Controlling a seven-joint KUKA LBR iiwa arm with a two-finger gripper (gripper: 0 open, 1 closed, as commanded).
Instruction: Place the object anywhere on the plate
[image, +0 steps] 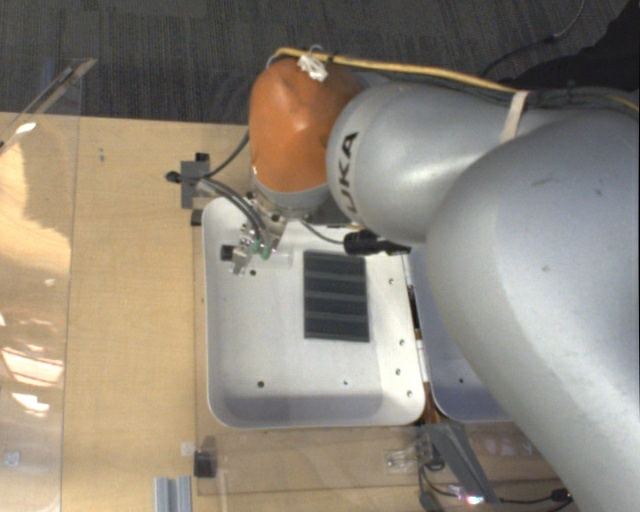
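A dark grey ribbed rectangular plate (336, 296) lies flat in the left white bin (290, 400), a little right of its middle. My gripper (243, 253) hangs below the orange wrist band (290, 125), over the bin's upper left corner and to the left of the plate. It is small in this view, with a speck of green at its tip, and the bulky arm covers whatever lies behind it.
The grey arm (500, 220) spans the upper right and hides most of the right bin (455, 395). A black bracket (195, 180) sits at the left bin's upper left corner. Wooden bench (120, 300) extends to the left; small fixtures sit along the front edge.
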